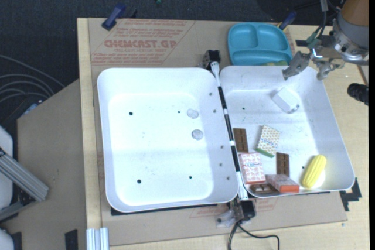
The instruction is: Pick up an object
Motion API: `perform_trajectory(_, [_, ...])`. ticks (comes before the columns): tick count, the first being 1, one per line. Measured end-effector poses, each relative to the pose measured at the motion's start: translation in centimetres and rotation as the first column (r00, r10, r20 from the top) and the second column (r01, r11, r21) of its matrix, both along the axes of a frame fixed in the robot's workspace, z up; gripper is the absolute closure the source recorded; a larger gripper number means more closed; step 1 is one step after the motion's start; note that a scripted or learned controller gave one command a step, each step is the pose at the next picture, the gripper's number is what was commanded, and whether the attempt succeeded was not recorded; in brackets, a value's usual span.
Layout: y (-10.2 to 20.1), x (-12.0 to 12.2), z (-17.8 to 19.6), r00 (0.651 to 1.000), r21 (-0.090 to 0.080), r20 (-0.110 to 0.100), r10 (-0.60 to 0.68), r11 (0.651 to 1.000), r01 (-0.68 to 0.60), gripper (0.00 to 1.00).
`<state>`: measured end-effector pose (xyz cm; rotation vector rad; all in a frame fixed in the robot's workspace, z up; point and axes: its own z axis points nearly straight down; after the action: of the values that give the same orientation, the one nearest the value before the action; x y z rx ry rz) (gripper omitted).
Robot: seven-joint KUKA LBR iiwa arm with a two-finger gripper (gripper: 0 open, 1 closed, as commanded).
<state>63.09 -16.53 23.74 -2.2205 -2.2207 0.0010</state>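
1. The arm (357,6) is reaching in from the right, its orange band showing above the grey wrist. It is hanging over the far right corner of the right bin (328,126).
2. The gripper (309,67) is sitting over that bin's far rim. Its two fingers are standing wide apart, with nothing between them.
3. A white block (286,99) is lying in the right bin, just below and a little left of the gripper, apart from the fingers.
4. A patterned sponge (268,140) is lying tilted near the middle of the right bin, nearer the camera than the white block.
5. A brown bar (240,138) is lying just left of the sponge, along the bin's left wall.
6. A red-and-white box (252,168) is lying at the near left of the right bin. An orange box (283,184) is sitting just to its right by the near rim, and a second brown bar (282,163) is lying just beyond it.
7. A yellow corn cob (314,171) is leaning at the near right corner of the right bin.
8. A blue divided plate (259,44) is resting on the bench just beyond the right bin's far rim, left of the gripper.
9. The left bin (117,143) is lying beside the right bin, their rims meeting.
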Motion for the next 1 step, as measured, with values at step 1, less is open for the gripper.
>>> perform_trajectory(1, [4.4, -5.71, -3.64, 1.0, 0.001, -0.001, 0.001, 1.0, -0.001, 0.0])
